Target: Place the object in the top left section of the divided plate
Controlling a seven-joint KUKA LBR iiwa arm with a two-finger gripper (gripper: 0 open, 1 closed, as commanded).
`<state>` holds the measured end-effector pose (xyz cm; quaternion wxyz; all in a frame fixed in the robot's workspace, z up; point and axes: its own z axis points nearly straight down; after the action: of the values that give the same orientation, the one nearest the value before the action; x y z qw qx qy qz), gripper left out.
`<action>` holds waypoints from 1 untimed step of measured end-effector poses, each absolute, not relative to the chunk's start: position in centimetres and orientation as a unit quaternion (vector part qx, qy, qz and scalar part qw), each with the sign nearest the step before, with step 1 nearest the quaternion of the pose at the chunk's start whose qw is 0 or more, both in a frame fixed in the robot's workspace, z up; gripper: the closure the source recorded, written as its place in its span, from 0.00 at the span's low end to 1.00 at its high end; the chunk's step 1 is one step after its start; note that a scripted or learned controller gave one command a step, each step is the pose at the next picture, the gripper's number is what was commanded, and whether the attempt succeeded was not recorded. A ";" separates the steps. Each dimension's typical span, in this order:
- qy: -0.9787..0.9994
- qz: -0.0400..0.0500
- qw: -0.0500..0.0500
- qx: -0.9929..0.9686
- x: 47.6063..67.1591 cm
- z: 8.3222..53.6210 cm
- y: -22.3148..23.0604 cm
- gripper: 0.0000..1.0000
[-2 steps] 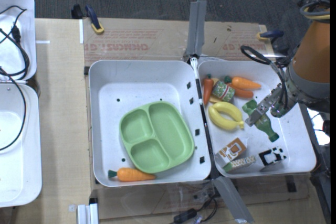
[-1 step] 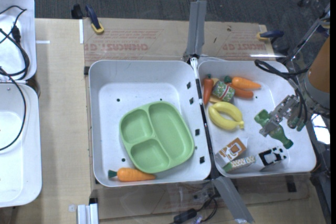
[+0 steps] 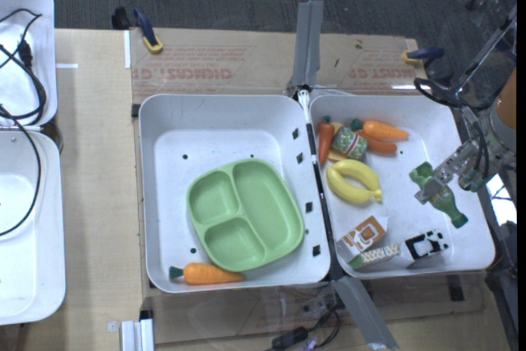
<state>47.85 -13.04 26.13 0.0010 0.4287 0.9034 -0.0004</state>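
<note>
A green divided plate [image 3: 244,214] lies tilted in the left bin [image 3: 160,177]; its three sections hold nothing. My gripper [image 3: 448,175] reaches in from the right and hangs over the right side of the right bin [image 3: 460,259]. Its tip is right at a green toy bottle [image 3: 440,200] that lies on the bin floor. I cannot make out whether the tip touches the bottle.
The right bin also holds two carrots [image 3: 383,130], a strawberry-patterned toy [image 3: 351,143], a banana [image 3: 354,181], a small carton [image 3: 370,242] and a black-and-white item [image 3: 427,245]. Another carrot [image 3: 207,274] lies at the left bin's front edge, below the plate.
</note>
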 end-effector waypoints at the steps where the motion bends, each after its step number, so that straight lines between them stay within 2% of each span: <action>1: 0.881 -0.001 0.001 0.473 47.9 35.1 -14.3 1.00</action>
<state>47.88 -14.33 35.14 0.0007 0.4726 0.8813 -0.0007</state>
